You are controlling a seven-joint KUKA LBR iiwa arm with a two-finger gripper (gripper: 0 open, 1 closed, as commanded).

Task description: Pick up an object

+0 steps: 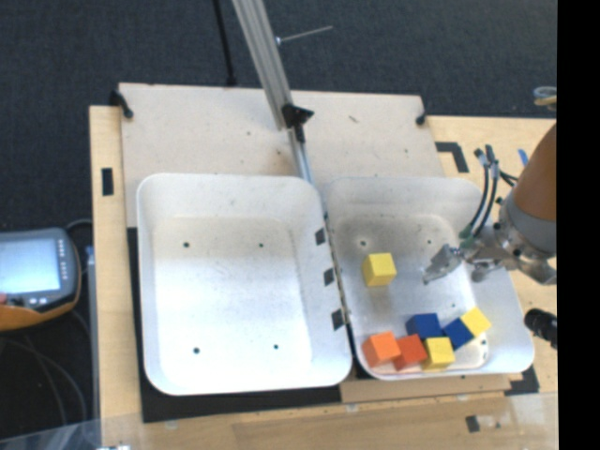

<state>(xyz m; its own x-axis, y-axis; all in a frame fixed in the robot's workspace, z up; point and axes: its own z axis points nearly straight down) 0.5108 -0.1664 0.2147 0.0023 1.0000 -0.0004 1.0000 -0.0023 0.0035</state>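
Fingers (441, 265) are hanging over the right bin (403, 195), appearing slightly spread and pinching nothing, though they're small and blurry. Task is looking not yet done: no block is sitting between them. Yellow cube (380, 269) is lying alone just left of the fingers. Below them, a cluster is resting at the bin's near edge: orange cube (380, 347), red cube (411, 350), two blue cubes (424, 324), two more yellow ones (440, 351). Grasp and lift are remaining.
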